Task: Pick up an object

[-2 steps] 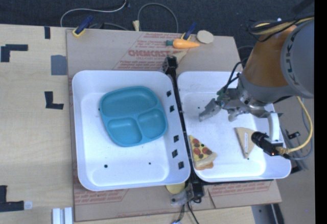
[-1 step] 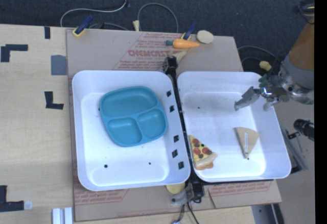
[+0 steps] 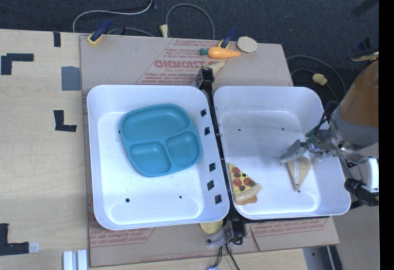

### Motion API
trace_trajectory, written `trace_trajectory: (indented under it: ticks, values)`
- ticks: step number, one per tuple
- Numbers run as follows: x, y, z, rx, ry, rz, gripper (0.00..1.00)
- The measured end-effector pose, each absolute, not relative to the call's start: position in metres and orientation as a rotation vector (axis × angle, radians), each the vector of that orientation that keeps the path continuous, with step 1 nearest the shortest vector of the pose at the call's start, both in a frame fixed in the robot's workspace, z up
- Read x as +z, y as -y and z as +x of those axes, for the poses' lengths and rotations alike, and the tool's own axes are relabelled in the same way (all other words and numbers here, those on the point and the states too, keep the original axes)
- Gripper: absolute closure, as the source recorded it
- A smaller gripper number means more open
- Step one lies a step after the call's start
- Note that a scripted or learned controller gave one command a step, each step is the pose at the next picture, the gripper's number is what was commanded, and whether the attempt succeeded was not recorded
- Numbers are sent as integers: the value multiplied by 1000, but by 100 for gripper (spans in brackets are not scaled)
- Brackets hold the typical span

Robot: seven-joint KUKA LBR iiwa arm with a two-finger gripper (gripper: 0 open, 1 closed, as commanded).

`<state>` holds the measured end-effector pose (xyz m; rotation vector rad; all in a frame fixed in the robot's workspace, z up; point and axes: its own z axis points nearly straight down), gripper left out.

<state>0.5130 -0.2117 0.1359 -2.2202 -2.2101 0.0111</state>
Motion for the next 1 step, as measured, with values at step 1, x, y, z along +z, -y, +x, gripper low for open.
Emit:
trace_trajectory:
  ticks: [1]
  values:
    - [87, 221, 514, 1, 2229, -2232, 0]
